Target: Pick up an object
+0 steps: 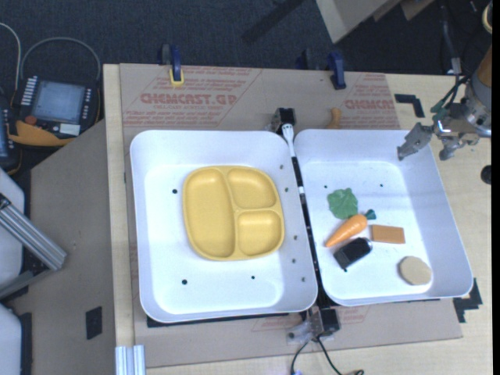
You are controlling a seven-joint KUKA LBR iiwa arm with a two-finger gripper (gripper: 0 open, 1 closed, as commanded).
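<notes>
The right bin (437, 198) holds a green leafy piece (342, 202), an orange carrot (347, 230), a black block (352, 252), an orange-brown slab (387, 234) and a tan round piece (415, 270). My gripper (429, 144) hangs over the far right corner of that bin, open, with nothing between its fingers. It is well apart from all the objects, up and to the right of them.
The left bin (156, 272) holds a yellow divided plate (233, 211). A cardboard sheet (226, 92) lies under both bins, held by clamps at the back. A teach pendant (55, 104) sits off the bench at the far left.
</notes>
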